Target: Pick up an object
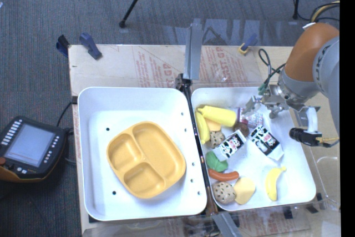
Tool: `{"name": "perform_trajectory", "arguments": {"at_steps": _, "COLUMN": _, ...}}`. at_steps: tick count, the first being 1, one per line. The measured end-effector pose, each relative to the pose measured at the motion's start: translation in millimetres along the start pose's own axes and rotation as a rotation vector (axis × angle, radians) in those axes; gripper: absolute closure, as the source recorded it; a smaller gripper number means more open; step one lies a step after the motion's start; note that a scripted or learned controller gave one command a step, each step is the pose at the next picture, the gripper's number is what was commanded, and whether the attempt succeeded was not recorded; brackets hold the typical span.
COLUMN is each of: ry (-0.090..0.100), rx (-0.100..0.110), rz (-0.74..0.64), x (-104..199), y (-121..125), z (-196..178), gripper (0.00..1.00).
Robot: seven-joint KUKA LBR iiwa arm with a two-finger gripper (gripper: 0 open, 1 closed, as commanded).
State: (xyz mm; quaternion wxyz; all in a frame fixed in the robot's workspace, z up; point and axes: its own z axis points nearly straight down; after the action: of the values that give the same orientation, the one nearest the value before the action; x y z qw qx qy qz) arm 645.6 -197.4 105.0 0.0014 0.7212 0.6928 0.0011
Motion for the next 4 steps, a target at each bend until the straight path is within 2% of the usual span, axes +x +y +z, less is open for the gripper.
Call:
{"name": "perform_trajectory", "arguments": {"at_steps": 1, "ry": 0.002, "rx": 0.009, "rz": 0.000, "x": 14, "y": -40, "z": 19, "gripper": 0.00}}
{"name": "perform_trajectory", "arguments": {"at_steps": 2, "ry": 0.003, "rx": 0.010, "rz": 0.001, "x": 14, "y": -40, "z": 10, "gripper": 1.00}}
{"name": "perform_trajectory", "arguments": {"at_steps": 3, "ry": 0.003, "rx": 0.010, "rz": 0.002, "x": 14, "y": -40, "z": 10, "gripper": 0.00}}
{"name": "perform_trajectory", "arguments": {"at_steps": 4, "ry": 0.003, "rx": 0.009, "rz": -0.110, "x": 11, "y": -80, "z": 19, "gripper": 0.00}}
